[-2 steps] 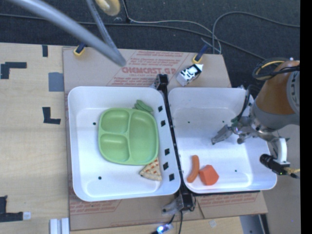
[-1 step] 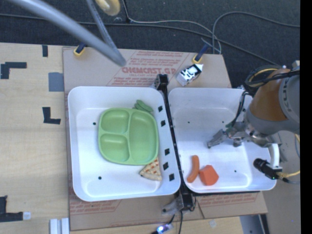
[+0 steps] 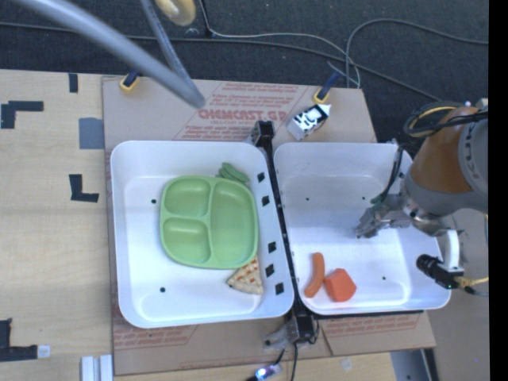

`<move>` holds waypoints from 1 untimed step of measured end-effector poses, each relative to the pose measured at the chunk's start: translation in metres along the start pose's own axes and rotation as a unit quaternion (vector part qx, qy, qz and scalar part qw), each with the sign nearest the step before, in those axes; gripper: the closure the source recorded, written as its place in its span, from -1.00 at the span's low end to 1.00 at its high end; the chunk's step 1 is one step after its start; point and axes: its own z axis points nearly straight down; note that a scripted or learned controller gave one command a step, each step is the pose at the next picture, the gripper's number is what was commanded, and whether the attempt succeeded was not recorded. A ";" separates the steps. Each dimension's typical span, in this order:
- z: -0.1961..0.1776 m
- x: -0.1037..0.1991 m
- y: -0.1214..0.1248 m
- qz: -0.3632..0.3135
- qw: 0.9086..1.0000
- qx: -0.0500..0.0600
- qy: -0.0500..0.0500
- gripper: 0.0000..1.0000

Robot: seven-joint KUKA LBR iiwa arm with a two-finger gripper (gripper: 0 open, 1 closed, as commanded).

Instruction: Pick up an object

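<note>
Camera view showed the gripper [image 3: 371, 225] low in the right bin [image 3: 333, 159], its state unclear, so it should shift toward the orange block [image 3: 340, 285] by the front edge.

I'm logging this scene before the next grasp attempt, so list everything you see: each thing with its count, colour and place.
Bins: two, white, side by side on the bench.
Divided plate: one, light green, middle of the left bin.
Green item: one, dark green, at the plate's upper right edge; too small to identify.
Pizza slice toy: one, tan, left bin, just below the plate's lower right corner.
Sausage-shaped toy: one, orange, lower part of the right bin.
Block-shaped toy: one, orange-red, right beside the sausage-shaped toy.
Cardboard sheet: one, brown with red print, under the bins.
Arm: one, grey with an orange band, over the right bin's right side.
Tool: one, dark grey, low in the right bin, above the two orange toys.
</note>
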 end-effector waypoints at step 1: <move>-0.048 0.007 0.007 -0.001 1.000 0.000 0.002 1.00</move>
